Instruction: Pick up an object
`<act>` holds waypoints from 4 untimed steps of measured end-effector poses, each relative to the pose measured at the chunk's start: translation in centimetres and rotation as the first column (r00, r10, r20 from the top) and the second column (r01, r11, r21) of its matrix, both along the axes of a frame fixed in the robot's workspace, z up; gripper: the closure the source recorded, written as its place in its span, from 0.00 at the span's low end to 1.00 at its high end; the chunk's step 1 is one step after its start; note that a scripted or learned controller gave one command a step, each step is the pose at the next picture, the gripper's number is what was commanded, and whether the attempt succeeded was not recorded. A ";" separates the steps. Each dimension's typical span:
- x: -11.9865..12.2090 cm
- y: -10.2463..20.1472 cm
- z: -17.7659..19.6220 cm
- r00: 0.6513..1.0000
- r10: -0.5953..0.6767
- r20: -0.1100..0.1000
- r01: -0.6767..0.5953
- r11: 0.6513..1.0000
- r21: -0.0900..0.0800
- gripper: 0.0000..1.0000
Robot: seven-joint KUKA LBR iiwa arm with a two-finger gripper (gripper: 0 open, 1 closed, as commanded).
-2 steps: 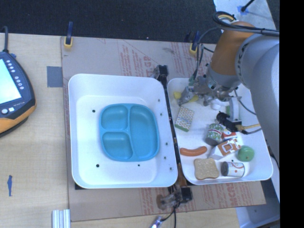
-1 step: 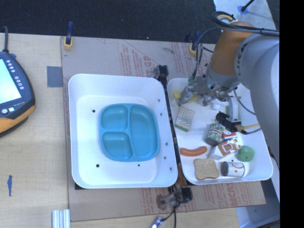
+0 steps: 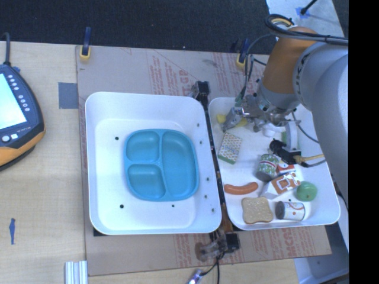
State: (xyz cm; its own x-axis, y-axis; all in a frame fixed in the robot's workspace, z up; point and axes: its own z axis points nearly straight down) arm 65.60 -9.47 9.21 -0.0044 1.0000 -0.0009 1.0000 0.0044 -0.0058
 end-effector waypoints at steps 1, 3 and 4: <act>0.0 0.2 0.0 1.000 0.001 -0.001 -0.001 1.000 0.000 0.00; 0.0 0.0 0.0 1.000 0.000 0.000 0.000 1.000 0.000 0.00; 0.0 0.2 0.0 1.000 0.001 -0.001 -0.001 1.000 0.000 0.00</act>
State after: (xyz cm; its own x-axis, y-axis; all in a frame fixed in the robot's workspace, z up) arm 65.59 -9.31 9.20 -0.0051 1.0000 -0.0008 1.0000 0.0051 -0.0064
